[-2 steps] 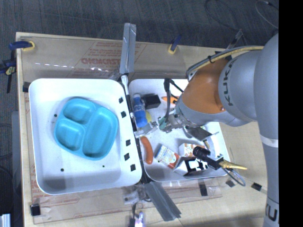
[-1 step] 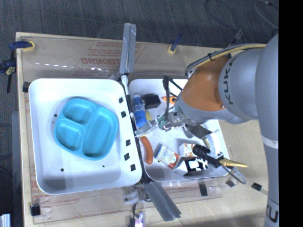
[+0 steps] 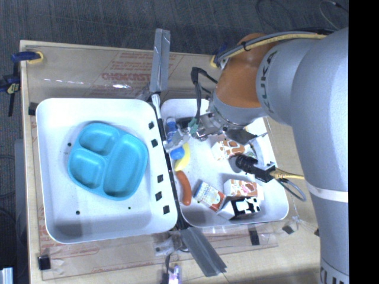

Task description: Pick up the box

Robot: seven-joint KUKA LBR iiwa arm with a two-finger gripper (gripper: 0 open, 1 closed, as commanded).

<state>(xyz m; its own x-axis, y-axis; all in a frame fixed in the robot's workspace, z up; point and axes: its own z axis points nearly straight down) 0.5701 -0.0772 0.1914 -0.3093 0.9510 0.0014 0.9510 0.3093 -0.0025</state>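
**Robot arm hovers over crowded bin in hunt for box**

The grey-and-orange arm's two-finger gripper (image 3: pixel 198 128) hangs over the far-left part of the right-hand shallow white bin (image 3: pixel 278 209); whether it is open or closed cannot be told. The likeliest target, a small white-and-orange printed carton (image 3: pixel 241 188), lies near the bin's near-right corner, touching a black-and-white patterned carton (image 3: pixel 244 206). A second printed packet (image 3: pixel 208 195) sits just beside a red sausage-shaped toy (image 3: pixel 184 188) by the left wall. A clean pick probably calls for a straight descent over the carton. Room is tight: walls and neighbours crowd it. The left-hand white bin (image 3: pixel 53 212), holding a blue divided plastic plate (image 3: pixel 108 160), offers open space.
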